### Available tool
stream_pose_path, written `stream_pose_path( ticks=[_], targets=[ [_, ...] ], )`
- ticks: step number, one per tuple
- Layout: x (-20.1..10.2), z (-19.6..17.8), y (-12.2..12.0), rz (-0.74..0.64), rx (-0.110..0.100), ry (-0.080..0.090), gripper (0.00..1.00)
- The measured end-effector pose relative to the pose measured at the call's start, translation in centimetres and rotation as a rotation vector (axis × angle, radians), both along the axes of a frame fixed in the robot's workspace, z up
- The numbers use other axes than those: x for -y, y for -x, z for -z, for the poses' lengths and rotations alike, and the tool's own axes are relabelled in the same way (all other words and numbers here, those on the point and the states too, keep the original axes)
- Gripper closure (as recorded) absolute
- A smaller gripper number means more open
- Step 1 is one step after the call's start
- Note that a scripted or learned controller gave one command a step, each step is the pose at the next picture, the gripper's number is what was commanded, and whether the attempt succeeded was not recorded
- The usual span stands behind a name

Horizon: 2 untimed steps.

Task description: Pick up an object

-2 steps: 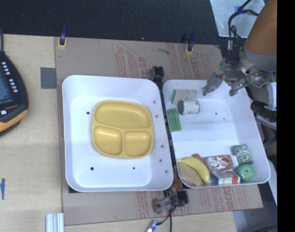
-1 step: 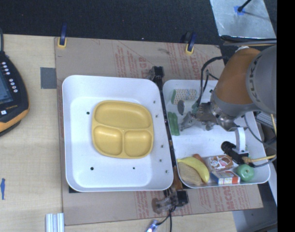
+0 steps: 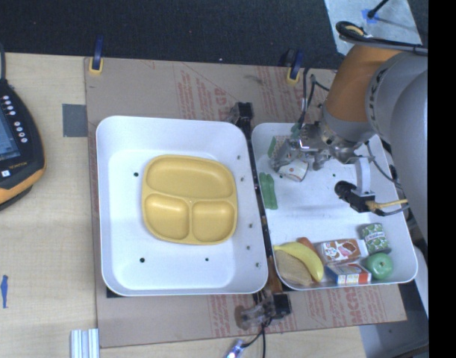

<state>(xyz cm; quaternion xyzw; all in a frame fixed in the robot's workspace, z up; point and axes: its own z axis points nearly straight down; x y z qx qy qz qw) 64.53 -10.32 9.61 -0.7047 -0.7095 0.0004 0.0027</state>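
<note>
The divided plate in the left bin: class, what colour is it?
Yellow. The divided plate shows best in the camera view.

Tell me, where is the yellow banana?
The yellow banana lies in the right white bin, at its near left corner, beside a small red-and-white box.

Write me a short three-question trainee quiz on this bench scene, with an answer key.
1. True or false: the yellow divided plate lies in the left bin.
2. Which lies nearest the banana in the right bin? A) the green apple B) the green pickle C) the small carton
3. Fill in: the gripper hovers over the ___ end of the right bin, the end opposite the banana.

Key: 1 true; 2 C; 3 far (upper in view).
</note>
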Motion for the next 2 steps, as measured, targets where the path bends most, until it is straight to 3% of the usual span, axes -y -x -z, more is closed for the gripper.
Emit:
stream_pose_path(
  ticks=[1, 2],
  targets=[
    [0.0, -1.1, 0.0, -0.002, 0.000, -0.002, 1.00],
    [-4.6, -9.6, 5.6, 0.003, 0.001, 0.002, 1.00]
  ],
)
